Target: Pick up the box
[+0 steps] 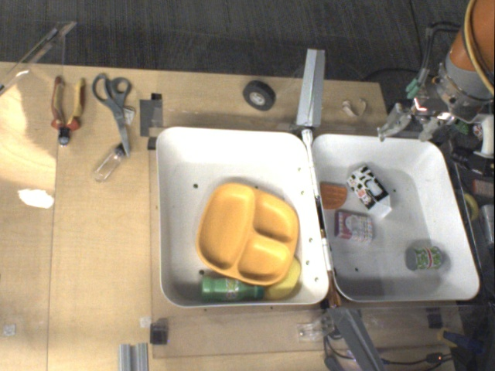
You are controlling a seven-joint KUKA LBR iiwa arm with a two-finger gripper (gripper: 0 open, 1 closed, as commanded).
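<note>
Nearest the lens, at the lower edge of the left bin [178, 207], a green can [224, 287] lies on its side, partly under a yellow divided tray [249, 232] that fills much of that bin; a yellow-green round thing [288, 281] peeks out at the tray's lower right. In the right bin [448, 207], the box [368, 187], black and white with a cow-like pattern, lies tilted near the middle top. Just below it is a small pale packet [353, 226], to its left an orange-brown piece [333, 195] against the bin wall, and lower right a short can [424, 256]. The end effector [414, 118] hangs over the bin's upper right rim, apart from the box; whether its fingers are open cannot be told. On the desk [85, 246] to the left lie scissors [116, 103], red-handled pliers [66, 107] and a tape roll [259, 94].
</note>
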